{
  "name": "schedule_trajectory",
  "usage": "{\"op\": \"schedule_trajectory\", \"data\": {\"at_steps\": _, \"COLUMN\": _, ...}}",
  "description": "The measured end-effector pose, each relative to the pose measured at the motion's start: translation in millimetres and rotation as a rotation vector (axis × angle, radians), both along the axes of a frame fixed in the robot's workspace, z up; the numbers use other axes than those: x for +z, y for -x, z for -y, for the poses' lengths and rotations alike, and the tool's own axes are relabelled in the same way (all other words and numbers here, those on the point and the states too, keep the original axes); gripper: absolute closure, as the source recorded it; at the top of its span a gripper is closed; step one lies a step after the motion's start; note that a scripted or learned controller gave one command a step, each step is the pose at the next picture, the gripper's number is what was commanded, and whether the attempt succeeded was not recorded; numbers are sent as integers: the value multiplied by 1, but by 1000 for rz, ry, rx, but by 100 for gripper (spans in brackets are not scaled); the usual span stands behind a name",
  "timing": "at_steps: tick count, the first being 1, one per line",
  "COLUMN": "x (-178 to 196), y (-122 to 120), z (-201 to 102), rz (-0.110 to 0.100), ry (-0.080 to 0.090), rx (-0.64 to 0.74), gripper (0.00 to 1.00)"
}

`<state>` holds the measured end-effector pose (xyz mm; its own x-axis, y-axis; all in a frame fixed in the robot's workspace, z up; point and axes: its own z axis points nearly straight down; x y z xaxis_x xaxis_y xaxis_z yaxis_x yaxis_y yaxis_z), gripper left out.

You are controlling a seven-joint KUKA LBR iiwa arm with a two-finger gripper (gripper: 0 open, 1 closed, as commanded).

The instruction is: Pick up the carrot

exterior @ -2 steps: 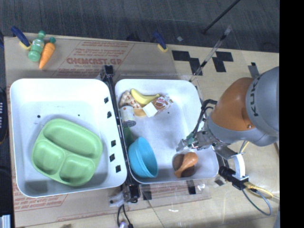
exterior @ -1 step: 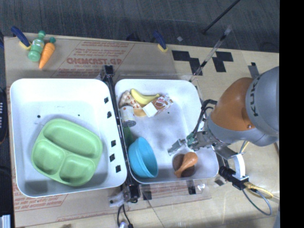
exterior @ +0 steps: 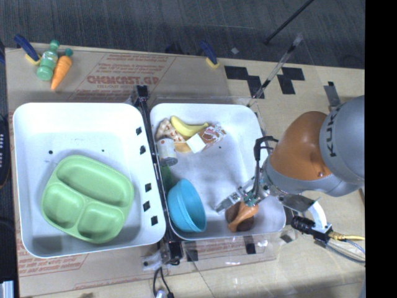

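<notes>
The tool sits low in the right bin, its tip over an orange-brown object half hidden beneath it (carrot or not, I cannot tell), and its opening is unclear. A carrot lies far up-left on the desk. The arm bends in from the right.

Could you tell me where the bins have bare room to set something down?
The left bin is bare along its top, above the green tray. In the right bin, the middle is open, between the banana pile and the blue bowl. Its lower right corner is crowded by the gripper.
</notes>
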<state>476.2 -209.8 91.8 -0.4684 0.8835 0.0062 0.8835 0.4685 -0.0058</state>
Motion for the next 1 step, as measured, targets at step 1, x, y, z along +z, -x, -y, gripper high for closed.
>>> {"op": "schedule_trajectory", "data": {"at_steps": 1, "x": 10, "y": -1, "z": 0, "rz": -3, "ry": 0, "rx": 10, "gripper": 100}}
